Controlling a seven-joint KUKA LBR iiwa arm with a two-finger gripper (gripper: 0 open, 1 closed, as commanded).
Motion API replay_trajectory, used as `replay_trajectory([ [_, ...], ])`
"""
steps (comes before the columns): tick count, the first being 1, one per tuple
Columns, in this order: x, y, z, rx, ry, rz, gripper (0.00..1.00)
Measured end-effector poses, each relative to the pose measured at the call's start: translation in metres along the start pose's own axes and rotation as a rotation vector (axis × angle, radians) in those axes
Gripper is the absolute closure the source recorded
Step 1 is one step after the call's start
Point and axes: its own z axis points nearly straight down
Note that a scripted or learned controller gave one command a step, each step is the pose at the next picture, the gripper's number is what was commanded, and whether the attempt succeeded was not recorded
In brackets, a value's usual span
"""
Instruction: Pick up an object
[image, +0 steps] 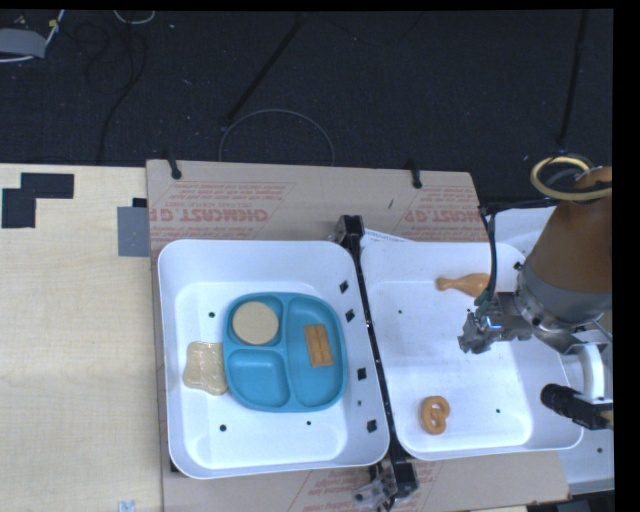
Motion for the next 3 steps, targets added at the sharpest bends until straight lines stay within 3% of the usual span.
replay_trajectory([
  [1,-0.001,-0.003,-0.043,0.0,0.0,0.0,1.0],
  [3,0.109,0.032,-0.037,0.004,0.003,-0.006,1.0],
])
